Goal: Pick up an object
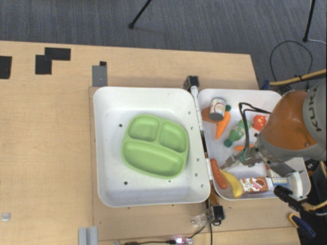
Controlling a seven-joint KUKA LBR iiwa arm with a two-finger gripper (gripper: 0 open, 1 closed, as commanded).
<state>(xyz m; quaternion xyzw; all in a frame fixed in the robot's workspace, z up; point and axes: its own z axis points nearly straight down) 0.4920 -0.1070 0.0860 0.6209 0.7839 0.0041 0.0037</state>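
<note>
While the arm reaches into the right bin (271,95), the end effector (240,160) hangs low over the toys; whether it is released or clenched cannot be told, and nothing is visibly grasped. Candidate objects lie close: a banana (232,182) and a red sausage-like piece (217,172) just below and to its left, a small carton (254,185) just beneath, a carrot (222,125) and a green bottle (236,134) above.

Judgement: pick one isolated item and centre on it before descending; the clutter invites a glancing contact. All appear to be smooth moulded plastic, likely slippery. The left bin (102,137), farther left, holds a glossy green divided plate (155,146) with three rounded compartments.
</note>
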